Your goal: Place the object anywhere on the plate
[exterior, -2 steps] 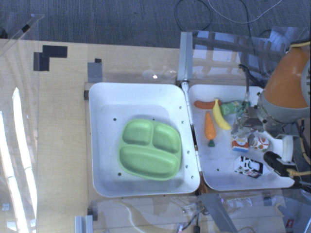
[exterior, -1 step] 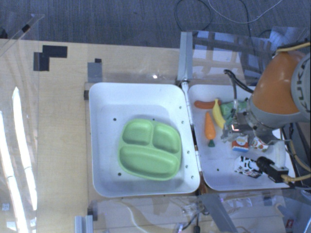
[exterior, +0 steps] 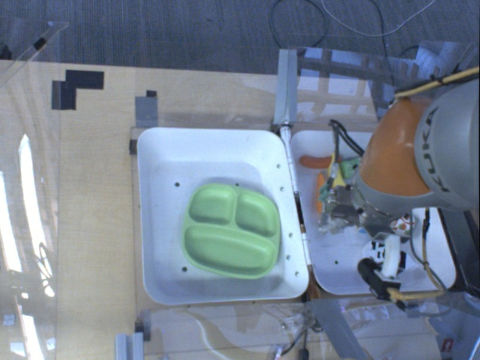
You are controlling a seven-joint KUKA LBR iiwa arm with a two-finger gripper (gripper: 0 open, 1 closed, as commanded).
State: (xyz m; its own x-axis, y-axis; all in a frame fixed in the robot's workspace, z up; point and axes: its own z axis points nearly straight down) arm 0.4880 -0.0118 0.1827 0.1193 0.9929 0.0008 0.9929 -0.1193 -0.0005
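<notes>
Two shallow white bins lie side by side on the bench, seen from above at a slant.

**Camera view.** The left bin holds a green divided plate with three compartments: two small ones toward 12 o'clock and one long one toward 6 o'clock. It lies flat near the bin's middle, a little toward 5 o'clock. Judge this a deliberate layout, since the target is open from above and apart from the walls. All three compartments are bare.

The right bin holds the loose pieces, bunched at its 11 o'clock corner:
- a red sausage-shaped piece lying crosswise;
- an orange carrot-like piece just at its 6 o'clock;
- a yellow-green piece at 3 o'clock of both, partly under the arm.

Take the task's object to be one of these. Which one cannot be told, and none of them is on the plate.

The arm enters from 3 o'clock, and its orange band hangs over the right bin. The gripper sits low at 6 o'clock of the orange piece, near the wall the bins share. Read this as a pick being attempted, with the carry across toward 9 o'clock not yet begun.

**Hidden or unclear.** The wrist covers most of the right bin's 3 o'clock half. You cannot tell whether the gripper is open or closed, or whether it touches any piece. The yellow-green piece's shape is cut off.
</notes>
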